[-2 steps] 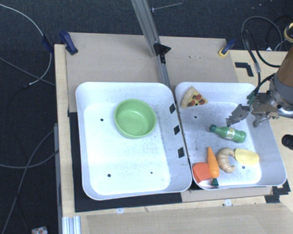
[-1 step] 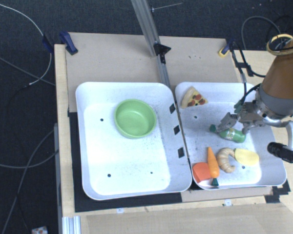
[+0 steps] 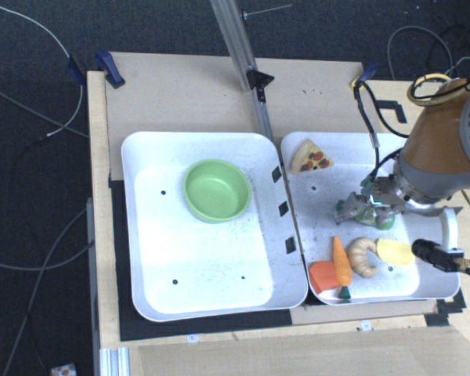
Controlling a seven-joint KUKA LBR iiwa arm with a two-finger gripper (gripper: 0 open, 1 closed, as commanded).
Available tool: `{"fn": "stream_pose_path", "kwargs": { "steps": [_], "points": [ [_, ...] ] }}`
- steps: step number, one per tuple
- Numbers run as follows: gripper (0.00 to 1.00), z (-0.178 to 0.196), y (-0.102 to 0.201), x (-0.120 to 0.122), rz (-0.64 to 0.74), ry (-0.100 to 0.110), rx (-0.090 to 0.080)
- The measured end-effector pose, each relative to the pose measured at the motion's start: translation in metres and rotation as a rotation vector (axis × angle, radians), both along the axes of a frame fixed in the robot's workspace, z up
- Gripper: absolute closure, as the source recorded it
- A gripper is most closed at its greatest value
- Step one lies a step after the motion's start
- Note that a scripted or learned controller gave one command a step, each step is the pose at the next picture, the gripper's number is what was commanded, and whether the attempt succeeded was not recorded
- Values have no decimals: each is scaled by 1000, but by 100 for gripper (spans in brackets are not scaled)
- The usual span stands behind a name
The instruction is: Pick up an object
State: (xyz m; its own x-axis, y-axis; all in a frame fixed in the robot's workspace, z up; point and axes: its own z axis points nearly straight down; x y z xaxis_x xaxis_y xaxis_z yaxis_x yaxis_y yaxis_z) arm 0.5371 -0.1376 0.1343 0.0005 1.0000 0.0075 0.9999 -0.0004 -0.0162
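Note:
My gripper (image 3: pixel 360 208) is low inside the right bin (image 3: pixel 329 186), near its middle. A small green object (image 3: pixel 385 221) lies partly hidden just beneath and to the right of it, and I cannot see whether they touch. A pizza slice (image 3: pixel 310 157) rests at the bin's back left. Along the front edge lie a carrot (image 3: pixel 341 263), an orange-red block (image 3: pixel 322 276), a croissant-like piece (image 3: pixel 363 255) and a yellow lemon shape (image 3: pixel 394 251).
The left bin (image 3: pixel 164 272) contains a green bowl (image 3: pixel 217 190) toward its back. A metal pole (image 3: pixel 239 41) slants down to the divider between the bins. Black cables (image 3: pixel 368 124) trail over the right bin's back edge. The arm's body (image 3: pixel 442 143) covers the bin's right side.

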Motion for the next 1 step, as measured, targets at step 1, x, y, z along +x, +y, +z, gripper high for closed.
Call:
{"fn": "stream_pose_path", "kwargs": {
  "steps": [1],
  "points": [
    [0,-42,1,-2,-1,-1,0]
  ]
}}
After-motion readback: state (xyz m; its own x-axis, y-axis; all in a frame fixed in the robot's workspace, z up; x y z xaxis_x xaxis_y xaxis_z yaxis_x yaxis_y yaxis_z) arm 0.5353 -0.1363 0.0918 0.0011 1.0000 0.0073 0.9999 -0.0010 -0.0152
